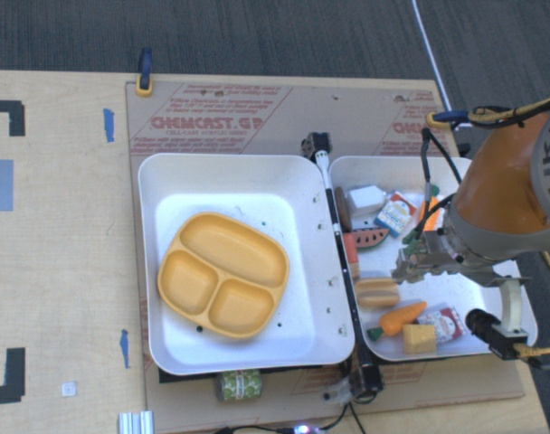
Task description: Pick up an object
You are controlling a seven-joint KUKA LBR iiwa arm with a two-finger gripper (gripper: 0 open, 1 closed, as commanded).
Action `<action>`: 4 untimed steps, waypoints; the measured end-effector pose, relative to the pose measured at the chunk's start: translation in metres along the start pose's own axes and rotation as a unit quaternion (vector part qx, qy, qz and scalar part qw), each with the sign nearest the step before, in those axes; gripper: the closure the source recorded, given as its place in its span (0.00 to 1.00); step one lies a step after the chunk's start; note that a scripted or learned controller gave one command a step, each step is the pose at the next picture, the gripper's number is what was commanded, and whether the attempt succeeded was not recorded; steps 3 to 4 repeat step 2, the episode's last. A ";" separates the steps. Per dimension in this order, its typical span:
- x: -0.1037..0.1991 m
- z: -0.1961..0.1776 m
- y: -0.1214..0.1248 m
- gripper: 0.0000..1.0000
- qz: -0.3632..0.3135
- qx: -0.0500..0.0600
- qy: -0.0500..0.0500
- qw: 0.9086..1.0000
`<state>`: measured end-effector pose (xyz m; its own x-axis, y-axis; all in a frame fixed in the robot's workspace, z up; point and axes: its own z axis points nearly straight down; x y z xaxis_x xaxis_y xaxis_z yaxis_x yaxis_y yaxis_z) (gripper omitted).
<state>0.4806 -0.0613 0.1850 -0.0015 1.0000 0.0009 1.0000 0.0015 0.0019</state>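
Note:
My gripper (416, 266) hangs low over the middle of the right bin (492, 349), just above and to the right of a hot dog (377, 292). Around it in that bin lie a carrot (402, 317), a yellow cheese cube (419, 338), a red-and-white packet (448, 322), a watermelon slice (370, 239), a white box (365, 197) and a small carton (397, 213). I see nothing clearly held. The orange-banded wrist hides the bin's right part.
The left bin (157, 188) holds a yellow divided plate (222, 274). A green can (241, 385) lies on the board in front of that bin. A black divider clamp (317, 145) sits between the bins at the back.

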 end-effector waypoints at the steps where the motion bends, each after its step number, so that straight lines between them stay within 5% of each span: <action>1: 0.000 0.000 0.000 0.00 0.000 0.000 0.000 1.000; 2: -0.034 0.096 0.000 0.00 0.001 -0.002 -0.001 1.000; 4: -0.034 0.096 0.000 0.00 0.001 -0.002 -0.001 1.000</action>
